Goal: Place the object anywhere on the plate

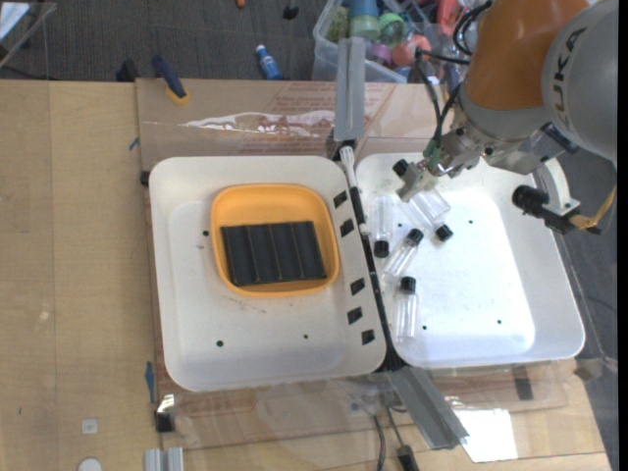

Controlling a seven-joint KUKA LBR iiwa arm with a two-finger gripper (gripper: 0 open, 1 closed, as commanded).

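Lying flat on the orange plate (275,204) is a black ridged slab (273,253), covering most of the plate's floor and sitting a little toward its six o'clock edge. The plate itself rests in the left white bin (196,351), above that bin's middle, toward twelve o'clock.

Next door, the right white bin (510,322) holds a scatter of clear tubes with black caps (404,302), gathered on its nine o'clock side: one lies close against the divider, others are strewn toward the bin's middle, and small black caps dot the floor around them.

Over that bin's eleven o'clock corner hangs the gripper (424,177), low above the tubes. Whether its fingers are apart or together I cannot tell from here, as the clear plastic beneath blurs into them. At two o'clock looms the arm's orange band (520,37).
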